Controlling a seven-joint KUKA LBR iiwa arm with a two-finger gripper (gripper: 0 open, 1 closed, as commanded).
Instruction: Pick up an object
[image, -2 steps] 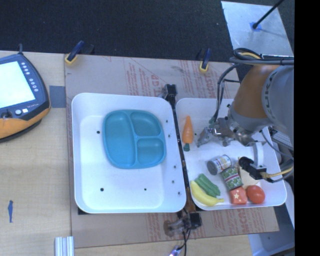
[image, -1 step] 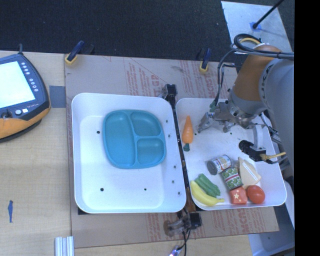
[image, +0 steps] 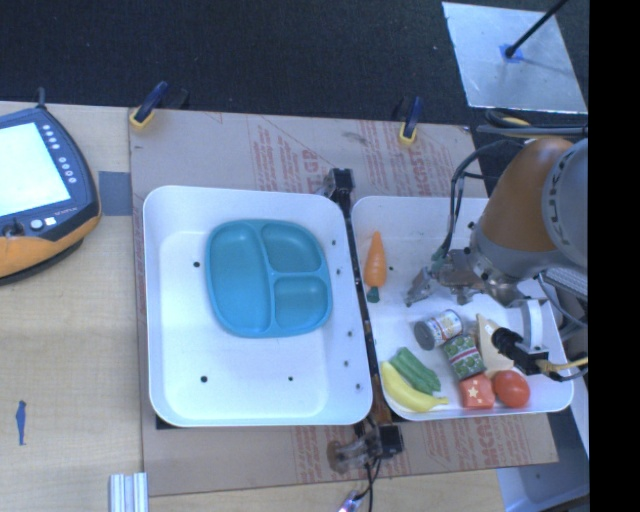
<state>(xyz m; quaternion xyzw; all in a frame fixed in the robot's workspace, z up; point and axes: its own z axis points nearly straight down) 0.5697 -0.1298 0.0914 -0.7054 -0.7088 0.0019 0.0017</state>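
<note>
Hovering over the right bin (image: 392, 215) with open, empty fingers, the gripper (image: 432, 284) has the carrot (image: 375, 259) just leftward, its long axis running up-down in view.

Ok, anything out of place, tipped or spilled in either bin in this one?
Nothing spilled or damaged. The two cans lie on their sides among the toy food crowded at the right bin's near end; the carrot sits apart by the divider. The blue plate lies flat in the left bin.
</note>
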